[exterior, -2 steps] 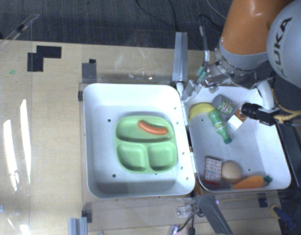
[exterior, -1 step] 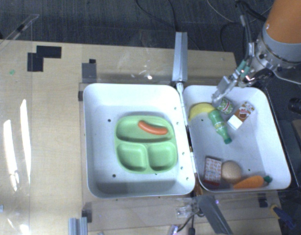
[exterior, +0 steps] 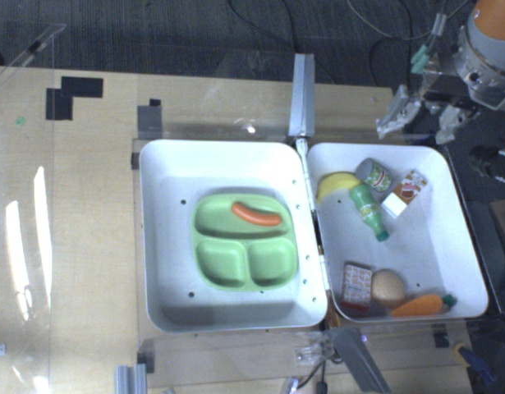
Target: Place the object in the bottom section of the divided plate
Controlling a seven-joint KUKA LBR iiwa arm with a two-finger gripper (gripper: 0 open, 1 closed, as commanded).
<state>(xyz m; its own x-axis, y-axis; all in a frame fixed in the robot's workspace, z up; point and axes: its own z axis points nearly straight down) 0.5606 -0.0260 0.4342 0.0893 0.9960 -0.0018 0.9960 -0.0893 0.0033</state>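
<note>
A green divided plate [exterior: 245,241] lies in the left bin [exterior: 166,220]. Its wide far section holds an orange-red sausage [exterior: 256,213]. The two smaller near sections hold nothing. My gripper [exterior: 422,120] hangs over the far rim of the right bin [exterior: 457,220], at the view's top right. Its fingers [exterior: 396,115] stand apart and open, with nothing between them. It is well away from the plate and above the items in the right bin.
The right bin holds several items: a yellow lemon [exterior: 337,185], a grey can [exterior: 374,173], a green bottle [exterior: 369,212], a small carton [exterior: 404,192], a snack box [exterior: 356,284], a tan roll [exterior: 388,286] and a carrot [exterior: 420,305]. A metal post [exterior: 302,97] stands between the bins.
</note>
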